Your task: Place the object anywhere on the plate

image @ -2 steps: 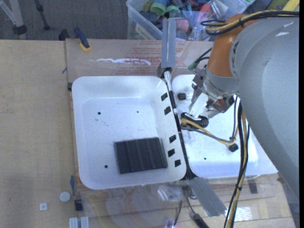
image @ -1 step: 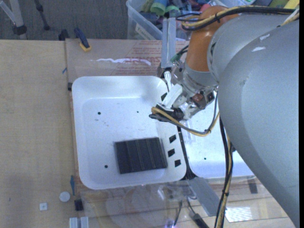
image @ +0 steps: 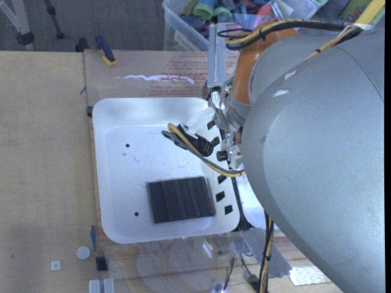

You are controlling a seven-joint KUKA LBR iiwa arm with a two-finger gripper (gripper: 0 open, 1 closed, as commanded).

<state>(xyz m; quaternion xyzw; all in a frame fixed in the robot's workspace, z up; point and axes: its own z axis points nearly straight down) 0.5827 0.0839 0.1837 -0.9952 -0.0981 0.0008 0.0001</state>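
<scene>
A dark grey ribbed rectangular plate [image: 181,199] lies flat in the front half of the left white bin [image: 116,163]. The big grey arm with its orange band [image: 244,72] covers the right side of the view. Its gripper [image: 224,134] hangs over the bin's right rim, up and to the right of the plate and clear of it. The arm's own body hides most of the gripper. A loop of black and yellow cable [image: 190,141] sticks out to the left from the wrist, above the bin floor. I see nothing held at the wrist.
A clear tub of colourful toys [image: 244,5] stands behind the bins. A blue clamp [image: 107,52] lies on the back left of the board. Small loose parts [image: 83,253] sit by the bin's front left corner. Bare tan benchtop [image: 43,163] stretches to the left.
</scene>
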